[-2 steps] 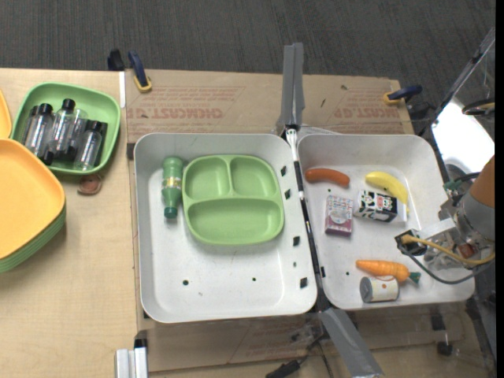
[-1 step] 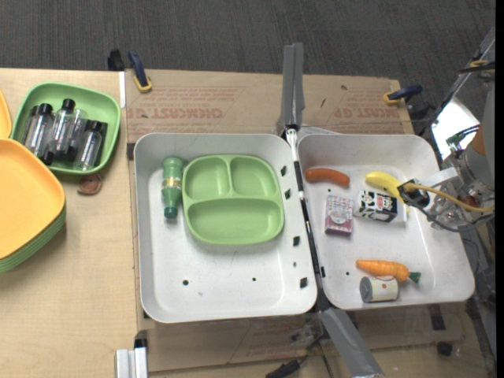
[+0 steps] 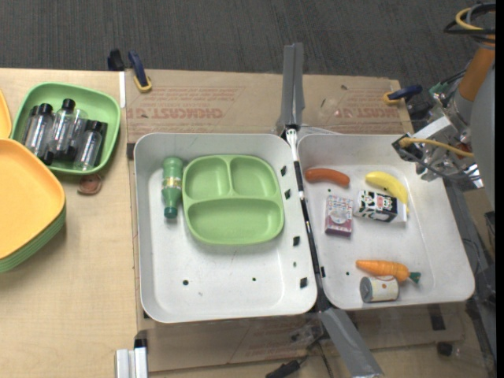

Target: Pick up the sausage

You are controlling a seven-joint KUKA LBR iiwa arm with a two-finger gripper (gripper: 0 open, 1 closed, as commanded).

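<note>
Sausage (image 3: 327,176) lies in right bin (image 3: 441,290), top left part, near banana (image 3: 387,184). Nothing picked up yet. Gripper (image 3: 435,164) sits at bin's right edge, well apart from sausage. Reach and grab left to do.

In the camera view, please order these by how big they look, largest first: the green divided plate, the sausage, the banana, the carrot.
1. Green divided plate, by far the largest.
2. Carrot, counting its green top.
3. Sausage and banana look about alike; I would not rank them, since the milk carton covers part of the banana.
</note>
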